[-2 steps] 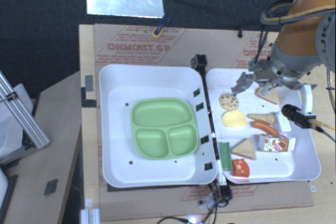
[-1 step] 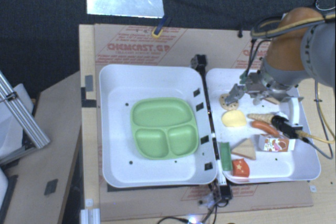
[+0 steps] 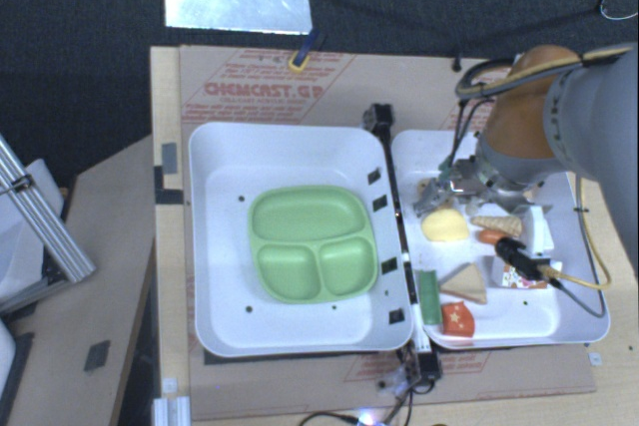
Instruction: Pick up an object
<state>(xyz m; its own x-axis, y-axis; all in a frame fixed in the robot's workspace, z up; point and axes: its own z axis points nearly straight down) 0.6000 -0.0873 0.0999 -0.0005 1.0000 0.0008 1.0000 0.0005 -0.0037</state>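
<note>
- Right bin [image 3: 569, 309]: holds a yellow round piece [image 3: 445, 225], a tan wedge [image 3: 465, 283], a red block [image 3: 457, 318], a green strip [image 3: 427, 296] and an orange piece [image 3: 489, 236].
- Gripper [image 3: 446, 187]: lowered into the right bin, just above the yellow round piece; whether it is open or closed cannot be told.
- Arm [image 3: 559, 120]: grey with an orange band, entering from the right.
- Left bin [image 3: 225, 165]: contains a green divided tray [image 3: 312, 242].

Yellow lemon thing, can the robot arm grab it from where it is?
Probably yes. The end effector hovers right by the yellow lemon-like piece in the right bin, with nothing covering it.
</note>
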